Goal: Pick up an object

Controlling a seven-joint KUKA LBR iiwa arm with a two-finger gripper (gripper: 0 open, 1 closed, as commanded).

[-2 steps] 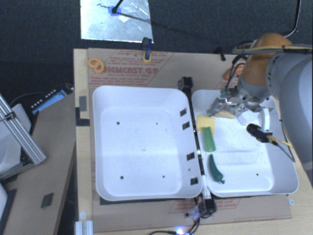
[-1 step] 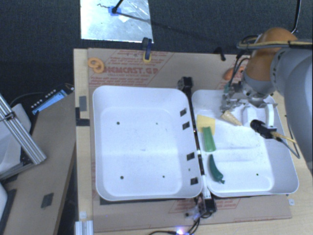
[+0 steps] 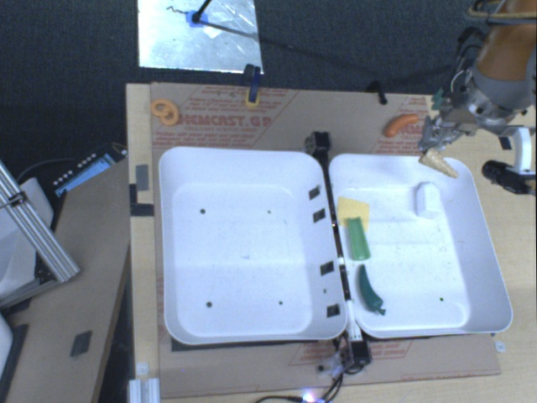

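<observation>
dark carpet floor [image 3: 67,49] (a shiny metal sheet [image 3: 199,22] lying on it).

Glossy white plastic bins [image 3: 243,162], cardboard bench [image 3: 277,112]

arm [image 3: 508,49] cut off at the top-right edge, clamp [image 3: 512,162] cropped at right — cardboard print [image 3: 226,121] too blurred to read

Robotics lab: bench [image 3: 226,112] with clamped bins [image 3: 243,242].
</observation>
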